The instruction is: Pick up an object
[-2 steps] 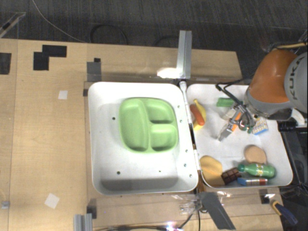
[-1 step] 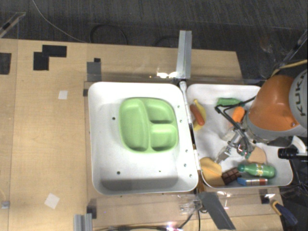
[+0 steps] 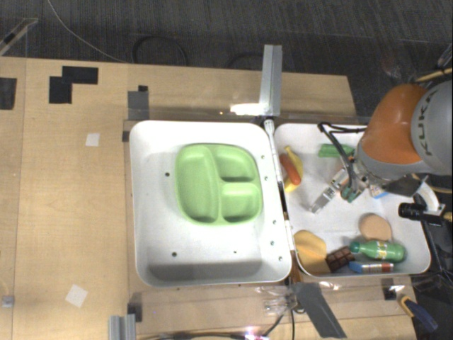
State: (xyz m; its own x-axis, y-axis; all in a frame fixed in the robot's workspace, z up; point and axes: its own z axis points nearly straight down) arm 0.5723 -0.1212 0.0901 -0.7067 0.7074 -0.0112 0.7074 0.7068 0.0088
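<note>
Reaching in over the right bin, the grey and orange arm hangs its jaws above the white floor. I cannot tell if they are open or closed. A green bottle lies near the front wall by a tan disc. The left bin holds a green tray.

At the right edge, the grey arm carries dark capital letters running down its casing beside the orange band; "KU" can be made out, the rest cut off by the frame. The green bottle in the right bin has a label too small to read.
</note>
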